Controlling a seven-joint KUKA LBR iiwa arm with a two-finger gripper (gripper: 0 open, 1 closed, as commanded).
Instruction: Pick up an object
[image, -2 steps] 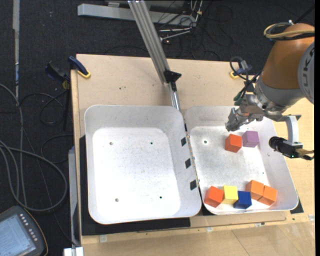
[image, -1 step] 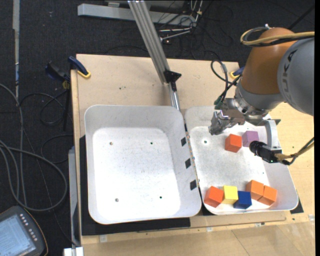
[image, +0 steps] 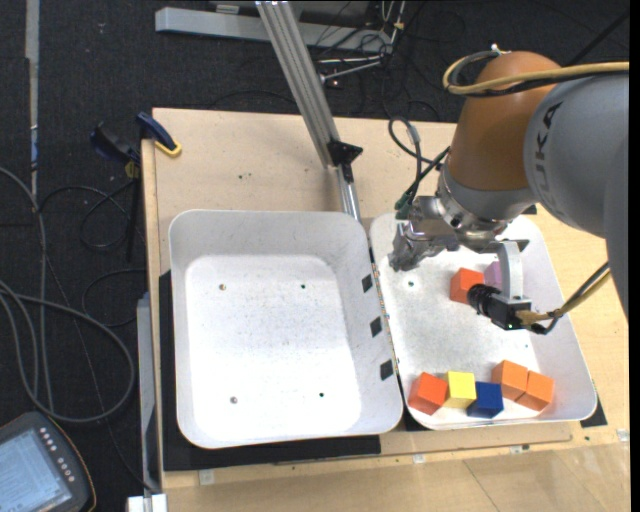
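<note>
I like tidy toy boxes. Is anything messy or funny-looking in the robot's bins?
Nothing looks broken or spilled. The blocks sit bunched along the near edge of the right bin: orange block, yellow block, blue block, two more orange. One orange block sits apart beside the gripper.

Grey arm (image: 560, 120) reaches leftward, pincer (image: 408, 250) pointing down.
</note>
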